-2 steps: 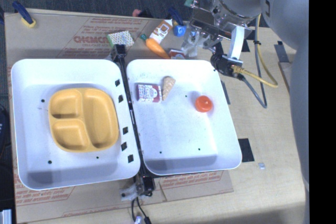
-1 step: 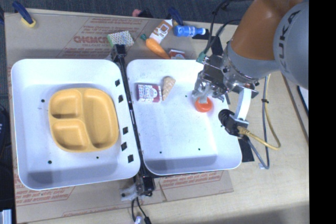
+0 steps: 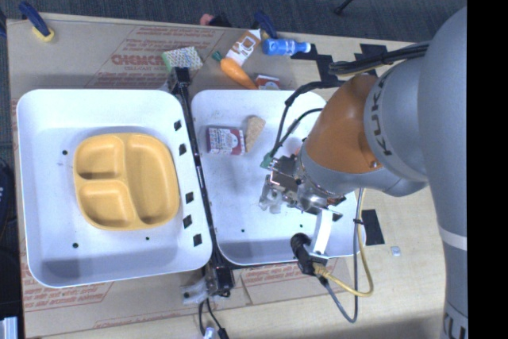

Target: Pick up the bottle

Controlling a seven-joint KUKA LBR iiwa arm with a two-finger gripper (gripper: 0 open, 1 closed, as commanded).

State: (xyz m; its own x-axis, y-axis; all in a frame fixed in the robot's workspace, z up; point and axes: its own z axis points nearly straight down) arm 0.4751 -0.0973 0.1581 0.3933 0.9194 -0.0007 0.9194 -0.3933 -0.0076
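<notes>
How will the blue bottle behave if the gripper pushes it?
The bottle lies on its side on the bench, outside the bins, so it may roll. It looks small and plastic, probably light, so a push would likely make it slide away.

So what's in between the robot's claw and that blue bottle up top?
In the camera view, bare white bin floor, the bin's far rim and a small red-and-white packet lie between the gripper and the blue bottle.

The arm (image 3: 413, 123) comes in from the right, big grey body with the orange band (image 3: 345, 131) bent down toward the lower middle. Wrist is angled steeply, and the gripper (image 3: 274, 190) points left and down. A yellow cable loops below the wrist.
</notes>
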